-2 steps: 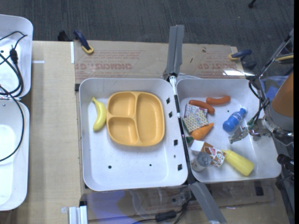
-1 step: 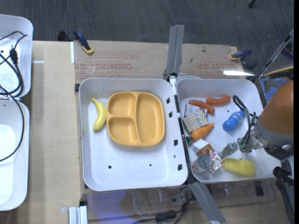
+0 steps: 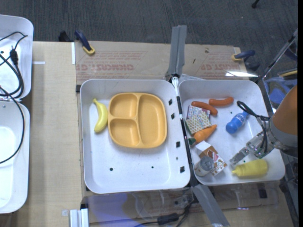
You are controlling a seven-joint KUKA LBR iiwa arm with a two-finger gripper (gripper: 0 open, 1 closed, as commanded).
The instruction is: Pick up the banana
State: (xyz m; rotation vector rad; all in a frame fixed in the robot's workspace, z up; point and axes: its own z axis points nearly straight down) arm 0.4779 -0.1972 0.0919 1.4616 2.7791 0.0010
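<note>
The banana lies in the left bin, along the bin's left side, curved and running roughly top to bottom in the frame, with its lower end the fatter one. Just to its right, very near or touching, sits a yellow-orange divided plate with three compartments, which takes up the upper middle of that bin. The arm enters from the right edge of the frame, its orange band showing at mid-height, and its end effector reaches down-left into the right bin, well apart from the banana and across the divider between the two bins. Whether the end effector is open or closed cannot be told from this slant, and nothing is seen gripped in it. Its tip sits just above a yellow squeeze bottle lying on its side in the lower right of that bin. Also in the right bin are two sausages near the top, a blue bottle, a carrot, a patterned packet and a small carton with a round can at the lower left. The counter shows as pale wood left of the bins.
</note>
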